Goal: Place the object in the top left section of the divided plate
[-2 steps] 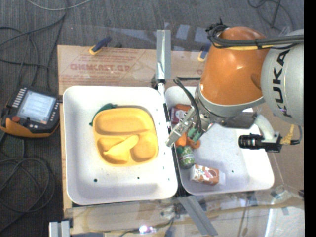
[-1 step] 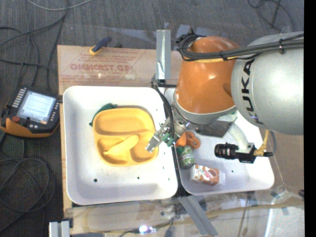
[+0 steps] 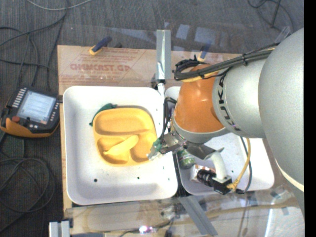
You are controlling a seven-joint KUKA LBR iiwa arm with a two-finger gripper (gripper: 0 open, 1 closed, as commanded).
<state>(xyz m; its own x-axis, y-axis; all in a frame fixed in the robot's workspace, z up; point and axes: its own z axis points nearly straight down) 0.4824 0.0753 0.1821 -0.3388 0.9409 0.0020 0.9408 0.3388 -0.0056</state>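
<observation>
A yellow divided plate (image 3: 98, 123) lies in the left bin (image 3: 79, 172). A pale yellow banana-like piece (image 3: 120, 146) rests in the plate's lower left section. A dark green thing (image 3: 105, 107) peeks out from under the plate's top left rim. My gripper (image 3: 157, 150) hangs low over the plate's right edge, by the wall between the two bins. A small greenish bit shows at its tip; I cannot make out whether it is gripped. The big grey and orange arm hides most of the right bin.
A dark green round object (image 3: 185, 158) lies in the right bin (image 3: 256, 179), just under the wrist. A teach pendant (image 3: 32, 112) sits on the floor to the left of the bench. A blue and yellow tool (image 3: 100, 45) lies on the board behind the bins.
</observation>
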